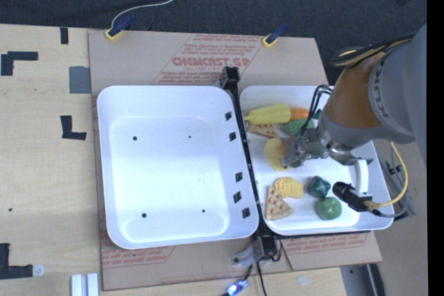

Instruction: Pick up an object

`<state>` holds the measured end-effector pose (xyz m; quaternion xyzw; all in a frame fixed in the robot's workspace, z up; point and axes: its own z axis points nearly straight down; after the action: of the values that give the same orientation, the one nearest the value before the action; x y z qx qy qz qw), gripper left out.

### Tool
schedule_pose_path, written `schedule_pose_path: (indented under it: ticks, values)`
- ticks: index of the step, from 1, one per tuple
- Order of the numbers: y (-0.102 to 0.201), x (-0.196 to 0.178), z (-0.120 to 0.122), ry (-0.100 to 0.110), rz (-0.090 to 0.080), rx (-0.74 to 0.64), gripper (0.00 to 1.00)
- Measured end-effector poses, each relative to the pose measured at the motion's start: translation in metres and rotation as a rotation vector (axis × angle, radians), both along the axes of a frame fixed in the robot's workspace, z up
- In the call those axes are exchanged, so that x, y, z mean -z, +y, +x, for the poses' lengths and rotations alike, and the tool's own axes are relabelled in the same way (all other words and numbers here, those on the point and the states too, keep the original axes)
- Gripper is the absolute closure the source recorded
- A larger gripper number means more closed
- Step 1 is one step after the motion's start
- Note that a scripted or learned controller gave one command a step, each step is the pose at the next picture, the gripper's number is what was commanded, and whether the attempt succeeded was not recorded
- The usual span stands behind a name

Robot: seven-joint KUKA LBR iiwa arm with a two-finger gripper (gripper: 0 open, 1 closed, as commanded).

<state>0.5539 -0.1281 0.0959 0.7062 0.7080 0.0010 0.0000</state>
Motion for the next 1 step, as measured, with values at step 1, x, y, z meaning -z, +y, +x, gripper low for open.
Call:
schedule_pose_path:
  ticks: [1]
  values:
    - [0.0264,0.0083,0.0103,-0.004,-0.005,0.001,1.0]
